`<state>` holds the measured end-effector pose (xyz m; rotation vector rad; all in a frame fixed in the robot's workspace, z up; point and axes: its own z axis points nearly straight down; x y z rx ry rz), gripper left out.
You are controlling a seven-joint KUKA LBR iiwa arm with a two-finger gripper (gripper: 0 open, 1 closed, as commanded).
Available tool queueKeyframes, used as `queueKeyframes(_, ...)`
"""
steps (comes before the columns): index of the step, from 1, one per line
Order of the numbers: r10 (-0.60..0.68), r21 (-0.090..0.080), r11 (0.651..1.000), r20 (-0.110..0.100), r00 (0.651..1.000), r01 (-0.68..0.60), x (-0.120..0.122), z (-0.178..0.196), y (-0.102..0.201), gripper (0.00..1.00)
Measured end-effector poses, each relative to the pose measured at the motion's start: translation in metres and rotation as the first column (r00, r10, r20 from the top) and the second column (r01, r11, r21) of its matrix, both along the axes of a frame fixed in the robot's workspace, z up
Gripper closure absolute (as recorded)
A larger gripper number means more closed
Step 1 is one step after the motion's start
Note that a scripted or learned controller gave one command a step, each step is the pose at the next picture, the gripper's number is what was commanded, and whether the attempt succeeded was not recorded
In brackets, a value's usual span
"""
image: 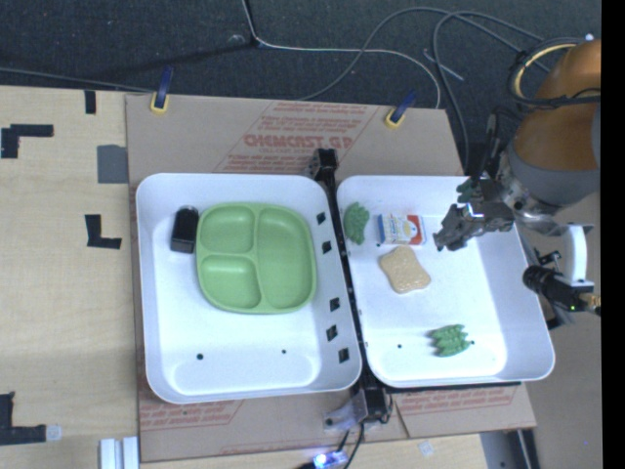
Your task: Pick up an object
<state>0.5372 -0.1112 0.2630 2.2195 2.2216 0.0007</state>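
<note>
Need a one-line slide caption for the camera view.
KUKA gripper hovers over the right bin near a small carton; green divided plate sits in left bin.

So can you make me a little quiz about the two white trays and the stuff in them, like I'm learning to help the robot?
1. True or false: the green divided plate lies in the left bin.
2. Which thing lies closest to the gripper? A) the black block B) the small white carton C) the green toy near the front
3. Fill in: the tan, bread-like piece lies in the ____ bin.

Key:
1. True.
2. B: the carton lies just left of the gripper, in the right bin.
3. right.
</note>
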Motion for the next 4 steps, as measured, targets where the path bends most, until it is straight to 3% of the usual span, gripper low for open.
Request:
queueKeyframes(3, 0.004, 0.001, 1.0, -0.005, 1.0, -0.004, 0.007, -0.04, 0.145, 1.0)
queueKeyframes(4, 0.007, 0.002, 1.0, -0.002, 1.0, -0.007, 0.017, -0.034, 0.203, 1.0)
